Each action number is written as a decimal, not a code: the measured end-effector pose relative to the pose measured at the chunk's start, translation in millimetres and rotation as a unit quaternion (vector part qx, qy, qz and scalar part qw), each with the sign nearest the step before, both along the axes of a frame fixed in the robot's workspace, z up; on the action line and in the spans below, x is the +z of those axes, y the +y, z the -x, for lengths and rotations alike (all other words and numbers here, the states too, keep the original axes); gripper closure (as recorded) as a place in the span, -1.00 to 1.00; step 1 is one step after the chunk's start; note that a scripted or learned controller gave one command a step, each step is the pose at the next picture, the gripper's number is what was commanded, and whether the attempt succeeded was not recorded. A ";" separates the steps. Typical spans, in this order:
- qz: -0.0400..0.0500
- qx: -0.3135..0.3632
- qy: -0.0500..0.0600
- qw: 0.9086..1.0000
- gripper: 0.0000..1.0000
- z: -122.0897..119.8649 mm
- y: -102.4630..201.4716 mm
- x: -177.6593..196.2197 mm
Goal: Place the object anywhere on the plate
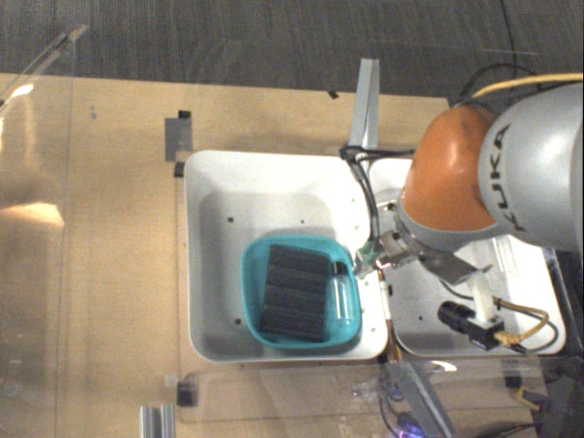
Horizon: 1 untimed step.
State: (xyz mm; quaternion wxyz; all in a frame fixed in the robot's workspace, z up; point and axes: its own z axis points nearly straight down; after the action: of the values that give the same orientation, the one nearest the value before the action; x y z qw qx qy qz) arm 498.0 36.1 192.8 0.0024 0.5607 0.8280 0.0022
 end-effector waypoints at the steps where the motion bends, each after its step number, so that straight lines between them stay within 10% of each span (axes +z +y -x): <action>1: 0.000 0.000 0.000 1.000 -1.00 0.0 -0.2 0.0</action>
State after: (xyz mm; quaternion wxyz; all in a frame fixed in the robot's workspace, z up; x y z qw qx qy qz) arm 498.0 35.9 192.9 0.0024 0.5610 0.8278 0.0022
